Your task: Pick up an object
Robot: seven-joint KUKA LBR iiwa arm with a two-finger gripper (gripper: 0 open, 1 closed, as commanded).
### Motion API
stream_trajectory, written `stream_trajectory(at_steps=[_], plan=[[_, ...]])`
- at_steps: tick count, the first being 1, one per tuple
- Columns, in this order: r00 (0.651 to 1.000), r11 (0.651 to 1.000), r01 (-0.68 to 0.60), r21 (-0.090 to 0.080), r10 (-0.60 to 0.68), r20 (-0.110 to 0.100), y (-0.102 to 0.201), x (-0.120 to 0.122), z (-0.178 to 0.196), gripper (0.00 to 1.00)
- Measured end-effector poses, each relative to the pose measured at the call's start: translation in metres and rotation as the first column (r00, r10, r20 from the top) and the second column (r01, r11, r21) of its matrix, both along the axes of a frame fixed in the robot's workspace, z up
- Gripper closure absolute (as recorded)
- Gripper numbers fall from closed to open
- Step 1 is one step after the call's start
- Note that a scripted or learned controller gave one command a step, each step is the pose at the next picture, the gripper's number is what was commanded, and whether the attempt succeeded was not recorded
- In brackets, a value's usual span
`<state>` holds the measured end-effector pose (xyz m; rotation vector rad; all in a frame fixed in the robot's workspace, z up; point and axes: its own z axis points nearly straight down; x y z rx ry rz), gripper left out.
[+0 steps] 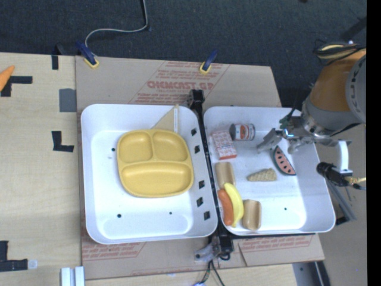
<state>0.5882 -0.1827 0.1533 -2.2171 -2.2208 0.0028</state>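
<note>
At right of frame, the gripper (278, 137) hovers with fingers spread and nothing between them over the right bin (315, 216), just above the watermelon slice (284, 161), seemingly lined up to grasp that toy from the scattered pile.

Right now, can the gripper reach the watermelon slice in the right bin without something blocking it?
Probably yes. The gripper hangs just above and left of the watermelon slice, which lies flat with bare bin floor around it. The nearby cracker piece lies apart.
</note>
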Motion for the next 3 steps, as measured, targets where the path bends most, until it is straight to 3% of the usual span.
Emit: stream_trajectory(at_steps=[1, 2, 3], plan=[[1.000, 1.000, 0.000, -0.003, 0.000, 0.006, 0.021, 0.032, -0.067, 0.00], [1.000, 1.000, -0.001, -0.001, 0.001, 0.006, 0.070, 0.077, -0.068, 0.00], [1.000, 1.000, -0.002, -0.004, 0.002, 0.009, 0.070, 0.078, -0.056, 1.00]])
